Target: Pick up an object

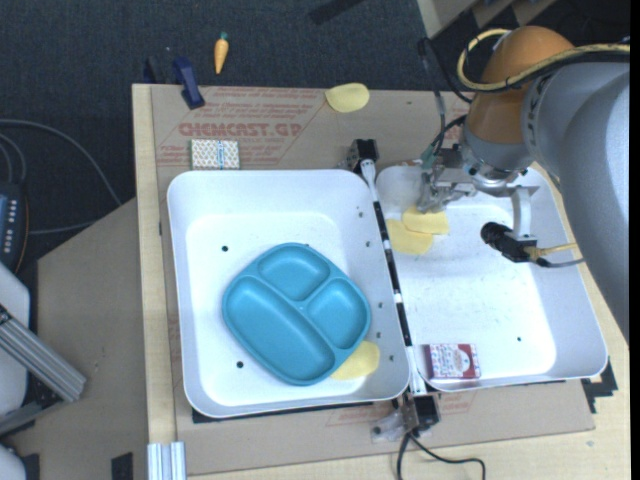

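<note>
Yellow slice point(415, 233), a pale flat lump that may be two pieces overlapping, lies directly beneath and just forward of the fingers point(436, 196), in the right bin point(560, 353) close to its wall with the left bin point(185, 268). The fingers hang right over its upper edge, at or near touching it. Whether they are apart or together I cannot tell, since the wrist hides their tips, and nothing shows clearly between them.

By its look, the slice should be light and somewhat soft, perhaps foam or rubbery plastic, and not fragile. Its low, flat profile is the difficulty: a pinch from above could slide off the smooth top or press it against the bin floor. The raised edge nearest the fingers, where the two lobes seem to stack, looks like the best place to take hold, across the narrow width.

A small box point(450, 361) sits well away from the fingers at the bin's front edge. A blue plate point(295, 313) lies farther off, across the wall.
</note>
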Robot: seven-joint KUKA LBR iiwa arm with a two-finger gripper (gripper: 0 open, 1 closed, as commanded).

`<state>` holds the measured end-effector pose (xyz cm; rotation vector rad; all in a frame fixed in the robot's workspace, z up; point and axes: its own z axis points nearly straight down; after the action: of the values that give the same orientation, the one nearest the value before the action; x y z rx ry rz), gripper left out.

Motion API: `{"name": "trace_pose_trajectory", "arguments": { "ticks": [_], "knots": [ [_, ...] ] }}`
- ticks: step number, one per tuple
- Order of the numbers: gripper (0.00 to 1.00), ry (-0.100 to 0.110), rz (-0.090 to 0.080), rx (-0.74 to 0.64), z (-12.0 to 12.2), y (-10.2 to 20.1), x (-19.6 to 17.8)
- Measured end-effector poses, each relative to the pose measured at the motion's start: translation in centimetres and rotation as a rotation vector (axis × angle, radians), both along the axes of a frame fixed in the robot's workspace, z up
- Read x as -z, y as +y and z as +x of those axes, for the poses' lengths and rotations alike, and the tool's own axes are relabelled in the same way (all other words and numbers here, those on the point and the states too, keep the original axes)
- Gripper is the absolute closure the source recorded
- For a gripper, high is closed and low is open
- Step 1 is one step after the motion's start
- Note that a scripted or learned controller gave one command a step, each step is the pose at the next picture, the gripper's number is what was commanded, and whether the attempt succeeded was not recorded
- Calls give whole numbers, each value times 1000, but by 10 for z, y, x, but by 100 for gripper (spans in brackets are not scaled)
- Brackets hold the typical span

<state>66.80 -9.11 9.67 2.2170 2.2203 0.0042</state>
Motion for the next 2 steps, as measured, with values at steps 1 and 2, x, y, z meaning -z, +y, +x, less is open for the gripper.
{"name": "trace_pose_trajectory", "arguments": {
  "ticks": [1, 2],
  "knots": [
    [0, 0, 0, 0, 0, 0, 0],
    [0, 6, 0, 1, -2, -2, 12]
  ]
}}
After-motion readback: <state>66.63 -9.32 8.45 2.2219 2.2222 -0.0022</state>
